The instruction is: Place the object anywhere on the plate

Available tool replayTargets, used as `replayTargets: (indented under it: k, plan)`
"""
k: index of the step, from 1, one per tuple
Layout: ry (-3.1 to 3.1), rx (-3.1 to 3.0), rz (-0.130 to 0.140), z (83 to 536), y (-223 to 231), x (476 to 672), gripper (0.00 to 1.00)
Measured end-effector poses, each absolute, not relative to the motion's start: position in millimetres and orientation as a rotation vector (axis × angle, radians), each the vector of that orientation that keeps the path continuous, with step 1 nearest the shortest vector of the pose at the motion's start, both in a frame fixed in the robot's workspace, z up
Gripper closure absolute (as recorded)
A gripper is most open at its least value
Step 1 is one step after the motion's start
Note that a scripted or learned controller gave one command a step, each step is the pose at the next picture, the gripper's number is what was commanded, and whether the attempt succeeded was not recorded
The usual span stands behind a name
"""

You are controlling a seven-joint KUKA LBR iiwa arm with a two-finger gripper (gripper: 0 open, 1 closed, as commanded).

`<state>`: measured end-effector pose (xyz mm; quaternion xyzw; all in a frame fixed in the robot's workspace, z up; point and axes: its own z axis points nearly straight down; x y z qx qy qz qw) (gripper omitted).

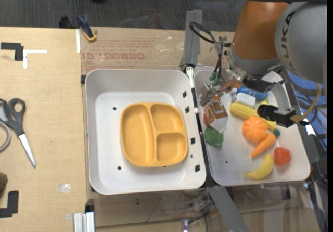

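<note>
Lay nearest the camera, in the right bin (291, 174): a banana (261, 168), a small red tomato (281, 156), a carrot (263, 144), a little pumpkin (255, 128); further in, a corn cob (243, 110), a green leafy piece (213, 136) by the bin's left wall, and a brown-and-white carton (215, 112) just above it.

Sat in the left bin (99, 137), well apart from all of these: the yellow divided plate (154, 133), three compartments, nothing in them.

Hung over the far left corner of the right bin: the gripper (214, 92), low and right above the carton, apparently touching or nearly touching its top; could not tell whether spread or closed, too small and cluttered with cable to judge; nothing seen clearly held.

Judged the step in hand as picking, with the carton the likeliest object; placing not yet begun.

To do it well: straddle the carton squarely, clear of the bin wall and the green piece beside it; close firmly; lift straight up before crossing the divide; lower over any compartment of the plate.
</note>
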<state>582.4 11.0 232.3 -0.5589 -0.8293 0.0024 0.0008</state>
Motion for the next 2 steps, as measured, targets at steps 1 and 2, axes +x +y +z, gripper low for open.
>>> replayTargets:
  k: [1, 2]
  plan:
    - [-2.679, -1.637, 0.006, 200.8, 84.1, 564.2, 1.0]
    - [-2.678, -1.639, 0.005, 200.9, 83.9, 564.3, 0.0]
